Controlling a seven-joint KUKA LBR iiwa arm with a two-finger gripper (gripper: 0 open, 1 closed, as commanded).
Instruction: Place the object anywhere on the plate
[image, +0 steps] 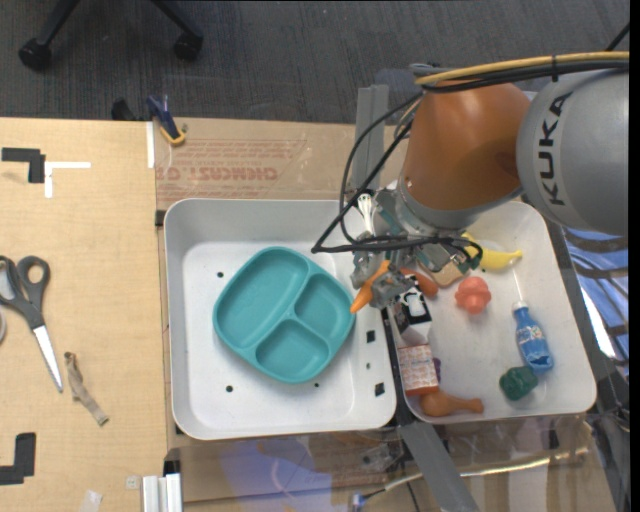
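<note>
A teal divided plate (285, 314) lies in the left bin (190, 330), tilted toward that bin's right side. My gripper (372, 280) hangs under the orange-banded wrist, over the divider between the two bins and just past the plate's right rim. A small orange carrot-like object (361, 297) pokes out from between the fingers, pointing down-left toward the plate's edge. The fingers look shut on it. The wrist and cables hide the upper part of the gripper.
The right bin (570, 400) holds a yellow banana (502, 260), a salmon-pink fruit (473, 295), a blue bottle (532, 340), a green lump (517, 383), a red-labelled can (419, 369), a brown drumstick (452, 404) and a black-and-white item (412, 308). Scissors (32, 305) lie on the bench at left.
</note>
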